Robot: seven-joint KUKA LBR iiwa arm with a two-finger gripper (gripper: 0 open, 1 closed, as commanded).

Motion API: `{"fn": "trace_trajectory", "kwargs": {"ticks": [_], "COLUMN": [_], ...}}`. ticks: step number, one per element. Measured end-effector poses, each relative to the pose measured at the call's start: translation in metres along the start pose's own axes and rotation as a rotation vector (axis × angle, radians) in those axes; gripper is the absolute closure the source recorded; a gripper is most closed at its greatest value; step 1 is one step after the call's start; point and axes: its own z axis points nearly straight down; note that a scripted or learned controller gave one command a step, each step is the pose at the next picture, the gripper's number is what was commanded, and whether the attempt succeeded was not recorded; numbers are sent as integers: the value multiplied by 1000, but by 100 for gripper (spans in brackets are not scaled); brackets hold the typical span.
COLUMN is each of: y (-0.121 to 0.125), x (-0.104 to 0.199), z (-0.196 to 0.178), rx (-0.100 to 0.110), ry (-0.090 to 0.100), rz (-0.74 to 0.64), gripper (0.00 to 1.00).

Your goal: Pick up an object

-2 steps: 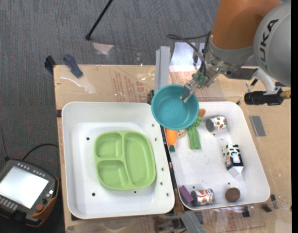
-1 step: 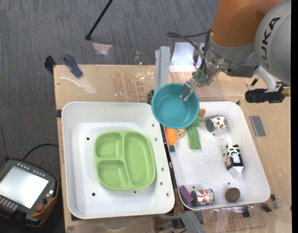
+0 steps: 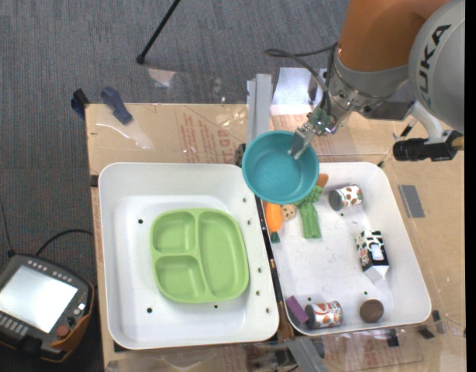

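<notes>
A teal bowl (image 3: 278, 173) hangs tilted above the seam between the two bins, over the right bin's top left corner. My gripper (image 3: 303, 141) reaches down from the upper right and is shut on the bowl's far rim, one finger inside the bowl. The bowl hides part of what lies under it. In the right bin (image 3: 331, 277) lie an orange carrot (image 3: 274, 218), a green piece (image 3: 310, 222), a small can (image 3: 346, 198), a cow-patterned carton (image 3: 373, 251), another can (image 3: 325, 315), a purple piece (image 3: 296, 311) and a brown round thing (image 3: 370, 310).
A green divided plate (image 3: 199, 255) lies in the left bin (image 3: 122, 200). A teach pendant (image 3: 35, 304) sits off the bench at the lower left. Metal brackets and cables stand behind the bins near the arm.
</notes>
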Motion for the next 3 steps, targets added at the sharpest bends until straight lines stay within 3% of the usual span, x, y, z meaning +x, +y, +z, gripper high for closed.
{"fn": "trace_trajectory", "kwargs": {"ticks": [1,2,3], "y": [-54,-54,-134], "x": [-62,-62,-80], "z": [5,-4,29], "rx": [-16,-17,-15], "ry": [-7,-7,-8], "rz": [-388,-388,-697], "gripper": [100,100,100]}}
